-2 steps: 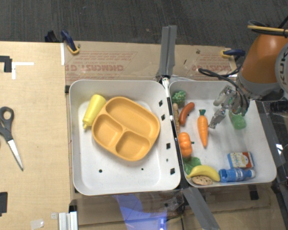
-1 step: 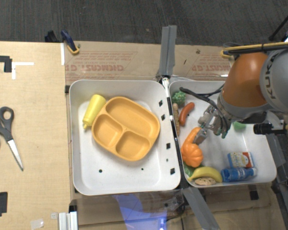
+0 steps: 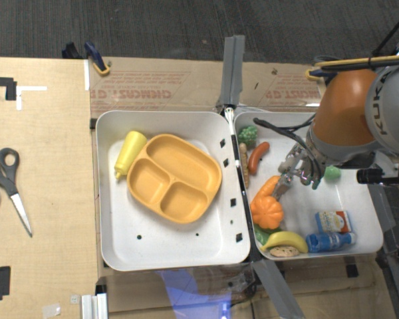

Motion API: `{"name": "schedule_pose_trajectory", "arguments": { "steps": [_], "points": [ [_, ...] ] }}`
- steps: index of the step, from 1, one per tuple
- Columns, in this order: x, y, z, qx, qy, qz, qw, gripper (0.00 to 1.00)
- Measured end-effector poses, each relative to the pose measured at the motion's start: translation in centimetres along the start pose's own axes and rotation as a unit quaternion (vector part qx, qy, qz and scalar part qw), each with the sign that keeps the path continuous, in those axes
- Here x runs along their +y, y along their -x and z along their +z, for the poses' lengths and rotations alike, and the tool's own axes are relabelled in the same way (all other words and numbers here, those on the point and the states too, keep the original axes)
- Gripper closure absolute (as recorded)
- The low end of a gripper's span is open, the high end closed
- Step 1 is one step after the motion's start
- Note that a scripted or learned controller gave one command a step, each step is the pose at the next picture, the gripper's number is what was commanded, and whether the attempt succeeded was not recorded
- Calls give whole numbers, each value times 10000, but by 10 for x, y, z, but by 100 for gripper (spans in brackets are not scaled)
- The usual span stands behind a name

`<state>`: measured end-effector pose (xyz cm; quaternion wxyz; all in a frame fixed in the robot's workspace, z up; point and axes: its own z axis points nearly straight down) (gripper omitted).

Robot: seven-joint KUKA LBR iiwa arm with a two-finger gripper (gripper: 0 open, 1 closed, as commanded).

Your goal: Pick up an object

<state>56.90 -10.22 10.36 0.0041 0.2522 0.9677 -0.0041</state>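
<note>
Two white bins (image 3: 106, 198), one yellow divided plate (image 3: 175, 177), one yellow bottle (image 3: 129, 153), one pumpkin (image 3: 266, 211), one banana (image 3: 284, 240), one sausage (image 3: 258, 157), one broccoli (image 3: 248, 134), one blue bottle (image 3: 329, 241), one pair of scissors (image 3: 10, 185).

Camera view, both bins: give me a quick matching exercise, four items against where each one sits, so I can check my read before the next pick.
Items:
1. divided orange tray
2. yellow bottle
3. banana
4. scissors

Places:
A. bench, outside the bins
B. near edge of the right bin
C. middle of the left bin
D. left bin, against the tray's left side

Pairs: 1-C, 2-D, 3-B, 4-A
</note>
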Motion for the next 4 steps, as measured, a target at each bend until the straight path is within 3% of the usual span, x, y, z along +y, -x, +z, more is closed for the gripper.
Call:
{"name": "schedule_pose_trajectory", "arguments": {
  "steps": [1,2,3,4],
  "points": [
    [2,-1,1,10,12,-6,10000,0],
    [-5,-26,12,48,27,-51,10000,0],
    [-7,-24,3,24,13,-36,10000,100],
    [-7,-24,3,27,16,-37,10000,0]
  ]
}}
